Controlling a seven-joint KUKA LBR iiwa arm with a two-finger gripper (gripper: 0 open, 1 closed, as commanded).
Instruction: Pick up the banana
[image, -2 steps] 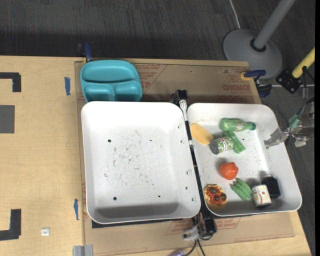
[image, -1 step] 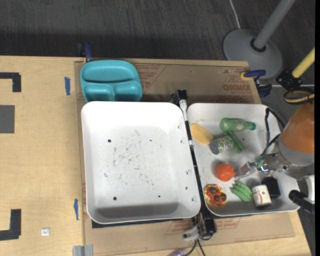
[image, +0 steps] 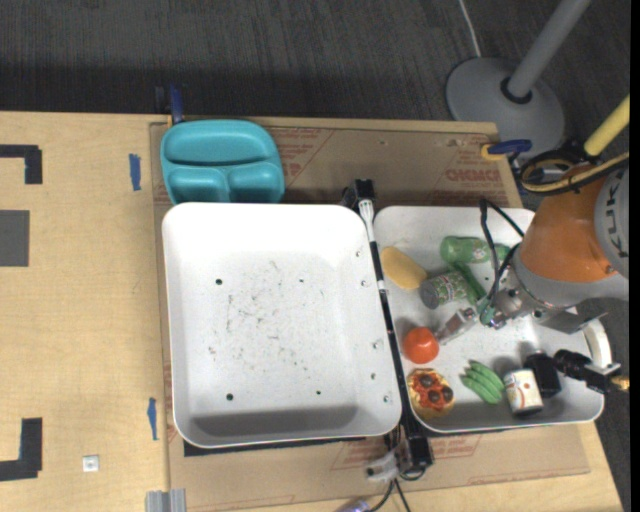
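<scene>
Your banana (image: 402, 267) lies in the right bin (image: 580, 410), up near the divider, a smooth, stubby yellow shape with its long axis running diagonally. The hand (image: 478, 318) hangs right of it and lower, with a grey can (image: 448, 290) between them. Whether the hand is open, you cannot tell.

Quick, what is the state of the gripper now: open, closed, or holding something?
Gripper: it sits low over the right bin, but whether it is open, closed or holding anything cannot be told. The banana lies apart from it.
</scene>
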